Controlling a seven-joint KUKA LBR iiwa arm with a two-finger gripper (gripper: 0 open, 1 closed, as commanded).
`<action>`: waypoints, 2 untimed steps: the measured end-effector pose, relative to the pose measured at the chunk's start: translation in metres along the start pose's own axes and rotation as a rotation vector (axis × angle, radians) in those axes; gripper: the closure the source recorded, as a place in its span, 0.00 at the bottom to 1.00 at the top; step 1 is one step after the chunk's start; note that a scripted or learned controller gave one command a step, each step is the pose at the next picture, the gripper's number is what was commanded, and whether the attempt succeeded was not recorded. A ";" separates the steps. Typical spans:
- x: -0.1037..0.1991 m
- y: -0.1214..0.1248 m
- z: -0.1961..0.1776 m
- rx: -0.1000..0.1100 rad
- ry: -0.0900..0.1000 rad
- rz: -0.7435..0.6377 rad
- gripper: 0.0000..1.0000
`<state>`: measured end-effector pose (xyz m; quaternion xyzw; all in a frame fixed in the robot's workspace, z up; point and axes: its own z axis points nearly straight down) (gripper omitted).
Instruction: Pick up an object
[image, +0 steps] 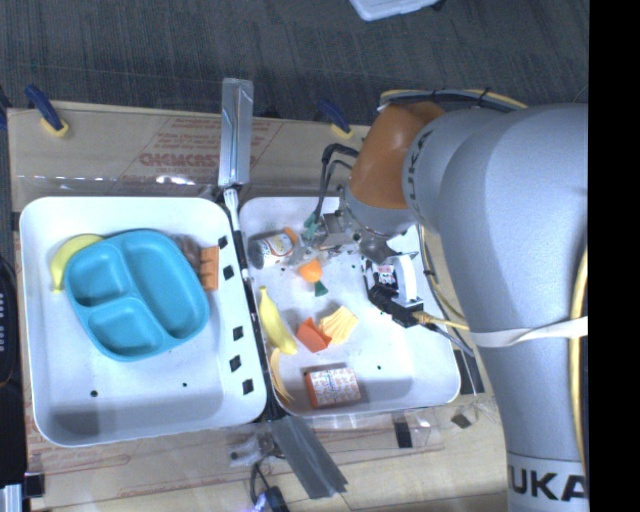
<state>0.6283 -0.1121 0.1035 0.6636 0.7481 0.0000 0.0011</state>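
Several small things lie in the right bin (440, 375) on the desk, and we place our claw (330, 232) low over its upper part. Nearest is the small orange piece (311, 270), just beside and below the claw, toward the bin's middle; the can (268, 246) lies to its left. We cannot tell whether the claw is released or clenched, nor whether it touches anything. The banana (272, 322) lies farther down, its length running along the bin's left wall.
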 end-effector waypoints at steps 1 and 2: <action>-0.045 0.022 0.011 0.012 0.003 0.263 1.00; 0.045 0.037 -0.095 -0.008 0.004 0.341 1.00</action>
